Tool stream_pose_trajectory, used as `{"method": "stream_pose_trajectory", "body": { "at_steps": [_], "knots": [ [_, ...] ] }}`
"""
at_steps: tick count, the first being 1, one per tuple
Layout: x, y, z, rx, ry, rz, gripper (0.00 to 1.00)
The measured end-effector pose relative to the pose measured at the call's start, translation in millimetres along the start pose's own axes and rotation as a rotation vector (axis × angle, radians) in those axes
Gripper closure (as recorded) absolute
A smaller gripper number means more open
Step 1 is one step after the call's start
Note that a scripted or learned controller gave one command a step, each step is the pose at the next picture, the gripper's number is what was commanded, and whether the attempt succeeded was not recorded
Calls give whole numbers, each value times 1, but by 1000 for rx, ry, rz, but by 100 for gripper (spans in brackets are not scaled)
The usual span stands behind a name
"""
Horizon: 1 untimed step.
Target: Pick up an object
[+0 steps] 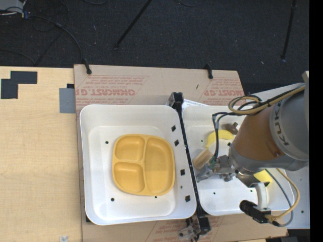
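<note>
Arm: grey with an orange band, reaches in from the right and hangs over the right bin, hiding much of its floor.
Gripper: low over the left part of the right bin, close to the divider between the two bins; the metal parts at its tip are small and blurred, so whether it is spread or pressed together cannot be told, and nothing can be made out held in it.
Left bin: shallow, white, on the left half of the cardboard base.
Plate: yellow, divided into three compartments, lies flat in the middle of the left bin, well apart from the gripper.
Right bin: white, touching the left bin along the black clipped divider; the near-left floor is bare.
Block: tan, small, tilted, in the right bin just left of the gripper, near the divider; touching or not cannot be told.
Yellow thing, far: pale yellow, rounded, partly behind the arm's cables, just beyond the block.
Yellow thing, near: a bright yellow patch peeks out under the arm on the right side of the bin; shape unclear.
Cables: black and yellow loops on the arm, over the far part of the right bin.
Bench: light wood to the left of the bins.
</note>
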<state>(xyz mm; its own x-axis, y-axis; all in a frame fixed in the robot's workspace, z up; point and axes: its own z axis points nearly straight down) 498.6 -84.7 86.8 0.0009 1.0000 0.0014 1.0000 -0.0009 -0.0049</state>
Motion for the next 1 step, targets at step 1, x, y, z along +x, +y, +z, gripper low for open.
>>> {"method": "stream_pose_trajectory", "body": {
  "at_steps": [1],
  "knots": [
    [-1,0,-11,0,1,5,100]
  ]
}}
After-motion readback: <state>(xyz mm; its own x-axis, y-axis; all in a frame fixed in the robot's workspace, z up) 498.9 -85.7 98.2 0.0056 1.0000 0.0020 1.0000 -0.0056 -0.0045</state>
